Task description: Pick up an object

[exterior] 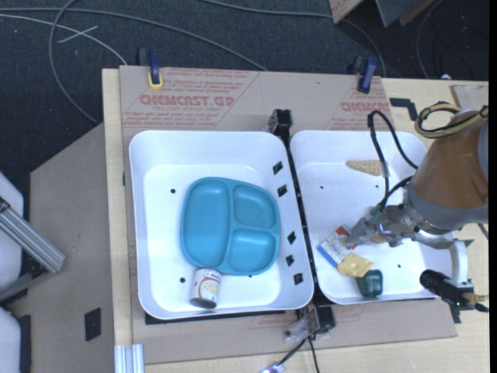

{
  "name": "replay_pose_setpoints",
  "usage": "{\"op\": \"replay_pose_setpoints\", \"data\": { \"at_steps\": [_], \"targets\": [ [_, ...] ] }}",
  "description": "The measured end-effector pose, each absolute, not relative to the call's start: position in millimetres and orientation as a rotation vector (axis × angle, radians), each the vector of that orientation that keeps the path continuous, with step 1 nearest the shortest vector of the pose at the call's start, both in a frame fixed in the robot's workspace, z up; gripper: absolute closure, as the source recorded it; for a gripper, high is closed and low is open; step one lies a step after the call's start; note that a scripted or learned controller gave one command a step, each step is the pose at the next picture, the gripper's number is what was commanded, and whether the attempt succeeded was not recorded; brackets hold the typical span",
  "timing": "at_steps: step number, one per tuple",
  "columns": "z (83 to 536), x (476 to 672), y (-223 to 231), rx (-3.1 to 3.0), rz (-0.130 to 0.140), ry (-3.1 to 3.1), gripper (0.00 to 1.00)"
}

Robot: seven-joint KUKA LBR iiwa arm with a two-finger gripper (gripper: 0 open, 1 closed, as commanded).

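Dark carpet floor (pixel 62 76) crossed by loose cables (pixel 85 18); a pale tabletop (pixel 70 208) carries a printed cardboard sheet (pixel 194 99) held by blue clamps (pixel 154 67)

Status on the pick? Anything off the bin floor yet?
Done: the arm has reached into the right bin, gripper low beside the blue-and-white packet. In hand: nothing visibly between its fingers. Left: grasp and lift; the packet, yellow piece, green object and cone lie on the bin floor.

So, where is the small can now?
The small can lies on its side in the left bin, near its front edge, just below the blue divided plate.
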State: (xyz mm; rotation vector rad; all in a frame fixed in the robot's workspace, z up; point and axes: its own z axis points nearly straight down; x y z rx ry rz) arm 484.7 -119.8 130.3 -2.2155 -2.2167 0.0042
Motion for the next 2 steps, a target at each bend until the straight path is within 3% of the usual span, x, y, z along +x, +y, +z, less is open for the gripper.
{"op": "replay_pose_setpoints", "data": {
  "at_steps": [1,2],
  "targets": [
    [86.2,486.5,-118.1,-2.217,-0.007,-2.218,0.0],
    [100.8,489.2,-117.8,-2.221,-0.016,-2.225,1.0]
  ]
}}
